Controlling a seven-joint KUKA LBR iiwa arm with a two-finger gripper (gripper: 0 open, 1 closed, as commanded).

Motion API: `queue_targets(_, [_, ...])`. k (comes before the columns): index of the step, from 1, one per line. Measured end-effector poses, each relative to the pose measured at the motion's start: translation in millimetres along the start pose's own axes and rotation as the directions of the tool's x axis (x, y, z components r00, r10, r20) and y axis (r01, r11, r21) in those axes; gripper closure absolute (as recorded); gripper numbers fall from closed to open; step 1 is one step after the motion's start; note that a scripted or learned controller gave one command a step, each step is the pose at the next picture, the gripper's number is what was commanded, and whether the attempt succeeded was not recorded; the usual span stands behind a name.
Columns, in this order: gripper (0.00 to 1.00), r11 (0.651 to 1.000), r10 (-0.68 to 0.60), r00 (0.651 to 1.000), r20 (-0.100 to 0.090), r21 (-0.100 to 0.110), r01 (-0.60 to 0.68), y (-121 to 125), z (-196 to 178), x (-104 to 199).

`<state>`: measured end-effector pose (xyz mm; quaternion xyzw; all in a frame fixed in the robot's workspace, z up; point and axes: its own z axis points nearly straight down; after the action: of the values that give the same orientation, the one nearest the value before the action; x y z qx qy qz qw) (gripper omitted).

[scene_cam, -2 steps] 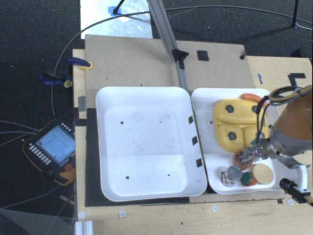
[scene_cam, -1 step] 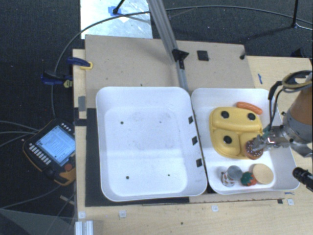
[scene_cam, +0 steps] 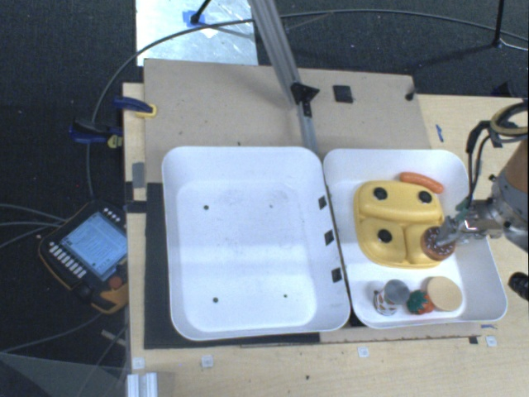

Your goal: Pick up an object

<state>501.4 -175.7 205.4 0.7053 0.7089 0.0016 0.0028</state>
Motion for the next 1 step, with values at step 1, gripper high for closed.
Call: queue_targets(1, [1.0, 1.0, 0.0, 1.0, 0.001, -0.002, 0.0, 2.2, -53.4, -0.5])
